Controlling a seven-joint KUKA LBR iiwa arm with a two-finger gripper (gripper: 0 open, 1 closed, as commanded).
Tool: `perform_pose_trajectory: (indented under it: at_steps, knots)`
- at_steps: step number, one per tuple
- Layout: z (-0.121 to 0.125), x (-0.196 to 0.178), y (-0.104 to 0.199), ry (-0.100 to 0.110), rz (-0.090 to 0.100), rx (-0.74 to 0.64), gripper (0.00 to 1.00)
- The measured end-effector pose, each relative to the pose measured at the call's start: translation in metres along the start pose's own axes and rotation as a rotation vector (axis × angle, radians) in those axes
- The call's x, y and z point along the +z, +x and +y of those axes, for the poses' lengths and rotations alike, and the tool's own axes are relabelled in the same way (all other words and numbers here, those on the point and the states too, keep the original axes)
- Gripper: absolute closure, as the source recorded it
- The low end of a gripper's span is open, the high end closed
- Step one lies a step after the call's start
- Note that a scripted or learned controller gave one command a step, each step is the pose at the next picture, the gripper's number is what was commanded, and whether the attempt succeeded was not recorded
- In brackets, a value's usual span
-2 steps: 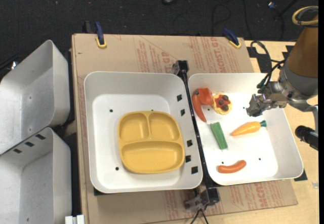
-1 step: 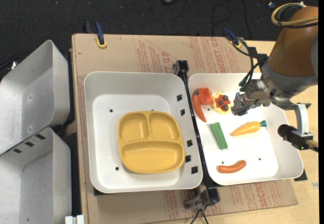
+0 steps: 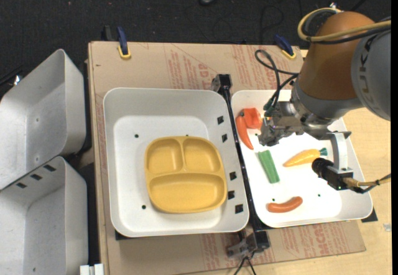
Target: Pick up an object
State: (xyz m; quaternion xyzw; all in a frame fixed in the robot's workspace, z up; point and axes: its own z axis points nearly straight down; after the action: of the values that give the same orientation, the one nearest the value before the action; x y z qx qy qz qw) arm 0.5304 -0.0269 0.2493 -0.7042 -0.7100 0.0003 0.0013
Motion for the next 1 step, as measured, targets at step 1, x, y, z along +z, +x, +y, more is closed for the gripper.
perform_pose_trajectory:
  at_steps: [1]
  knots:
    - [0.0047,0.0128,0.0596,0.0,-0.001,0.001,1.0]
